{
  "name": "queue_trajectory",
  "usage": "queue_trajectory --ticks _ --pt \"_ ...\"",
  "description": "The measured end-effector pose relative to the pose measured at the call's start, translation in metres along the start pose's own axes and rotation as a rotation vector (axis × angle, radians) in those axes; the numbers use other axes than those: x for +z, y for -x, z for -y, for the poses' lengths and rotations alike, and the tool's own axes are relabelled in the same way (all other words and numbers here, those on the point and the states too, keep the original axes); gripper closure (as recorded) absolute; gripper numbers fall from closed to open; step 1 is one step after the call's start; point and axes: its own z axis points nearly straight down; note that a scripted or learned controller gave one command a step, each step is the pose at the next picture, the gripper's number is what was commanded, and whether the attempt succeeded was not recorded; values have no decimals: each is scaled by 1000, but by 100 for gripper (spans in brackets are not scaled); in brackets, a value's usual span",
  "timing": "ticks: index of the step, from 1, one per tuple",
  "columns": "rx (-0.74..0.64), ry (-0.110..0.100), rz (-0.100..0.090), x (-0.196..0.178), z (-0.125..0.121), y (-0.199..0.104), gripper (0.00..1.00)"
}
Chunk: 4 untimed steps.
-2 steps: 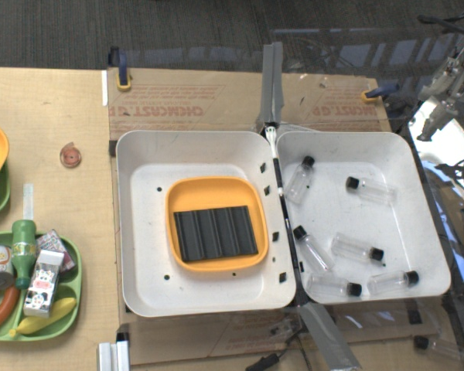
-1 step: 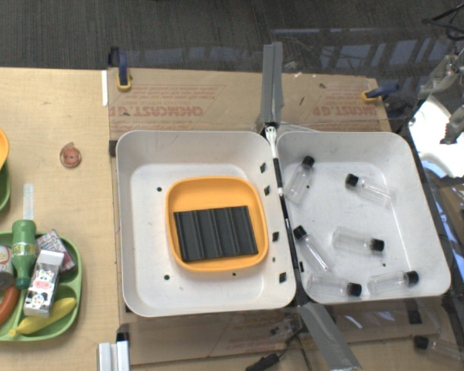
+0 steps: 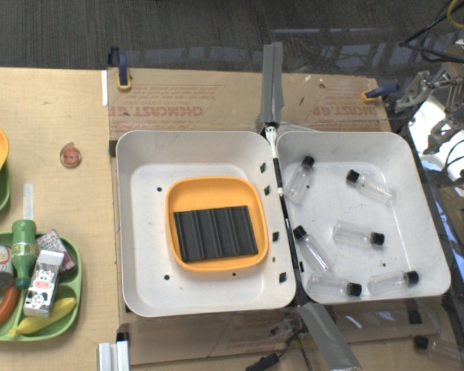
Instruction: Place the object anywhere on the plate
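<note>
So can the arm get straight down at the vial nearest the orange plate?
Probably yes: that vial lies apart from the others on the right bin floor, nothing over it, though close to the dividing wall.

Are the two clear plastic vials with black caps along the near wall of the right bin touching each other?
Apart. The camera view shows bare white bin floor between the left clear black-capped vial and the right clear black-capped vial.

Robot-side hardware at the rt edge, poorly seen

Past the right bin (image 3: 348, 135), at its upper corner, there's a clutter of cables (image 3: 437, 33): mostly blk, w/ one yellow loop (image 3: 456, 8) at the very top. Below them sit pale shiny metal bits (image 3: 431, 122), washed out by glare. It's too blurred & cropped to say which of this, if any, is the arm's own body, so no colours, screws or markings can be read off it.
</note>
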Motion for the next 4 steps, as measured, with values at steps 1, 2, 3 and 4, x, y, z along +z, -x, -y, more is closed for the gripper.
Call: queue_trajectory --ticks 1,2,3,4 --pt "-182 -1 2 -74 0 0 0" --pt "-360 -1 2 -82 0 0 0" --pt "-753 3 1 -51 0 0 0" --pt "-1220 2 3 -87 0 0 0"
